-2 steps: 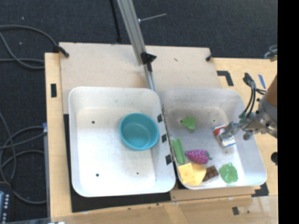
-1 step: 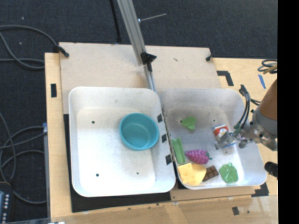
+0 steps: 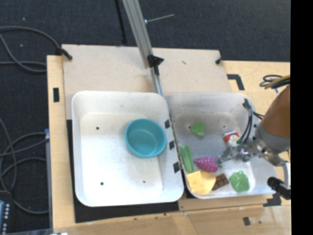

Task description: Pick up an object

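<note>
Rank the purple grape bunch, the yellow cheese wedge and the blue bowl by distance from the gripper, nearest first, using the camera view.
Measured from the gripper in the right bin:
1. Purple plastic grape bunch, just left of the gripper, same bin.
2. Yellow cheese wedge, farther left and toward the bin's near corner.
3. Round blue bowl, over in the left bin, clearly farthest.

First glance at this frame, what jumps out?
The blue bowl sitting alone in the left bin. Then the clutter in the right bin: purple grapes, a yellow wedge, green pieces, with the gripper low among them beside a small red-and-white item.
</note>
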